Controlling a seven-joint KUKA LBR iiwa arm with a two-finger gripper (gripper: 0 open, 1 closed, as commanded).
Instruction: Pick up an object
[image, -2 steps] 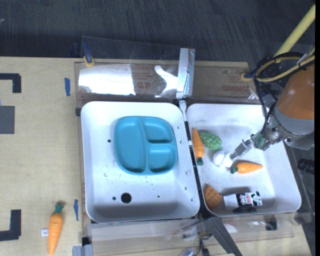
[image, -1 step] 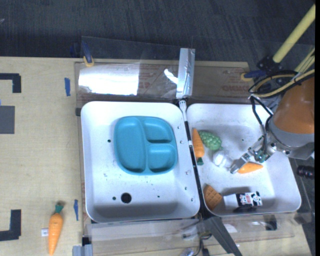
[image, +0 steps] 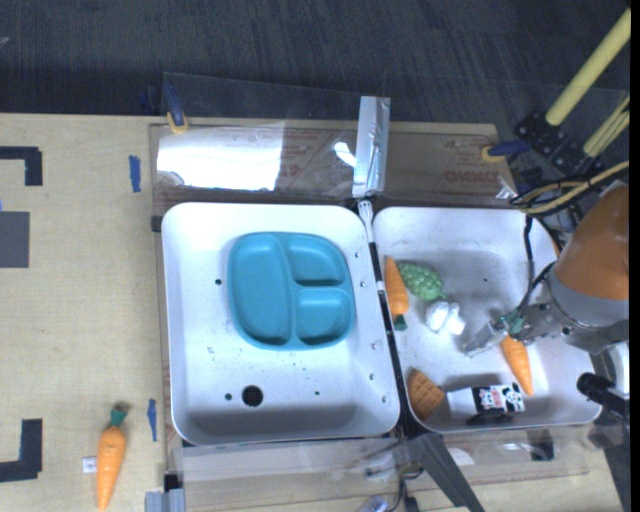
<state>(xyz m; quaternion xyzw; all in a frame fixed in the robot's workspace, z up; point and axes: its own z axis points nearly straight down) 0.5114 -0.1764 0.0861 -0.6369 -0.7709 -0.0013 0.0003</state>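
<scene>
Orange everywhere in the right bin (image: 560, 415). Small carrot (image: 517, 364) sitting right at the tip of the fingers (image: 508, 335), leafy end up against them, pointy end aimed toward the near wall. Honestly can't tell if actually pinched or just touching, too blurry there, so no call on wide or narrow either. Grey arm (image: 590, 280) with the orange band coming in from the right. Same bin also got a second carrot (image: 396, 288) along the left wall, green leafy thing (image: 421, 280) just beside it, white blob (image: 443, 318) near the middle, brownish waffle-looking piece (image: 424, 393) in the near left corner, black-and-white item (image: 497, 399) by the near wall. Left bin (image: 190, 300) holding a blue divided plate (image: 292, 288). Third carrot (image: 110, 452) lying out on the wooden surface (image: 70, 320), well apart from both bins.
</scene>
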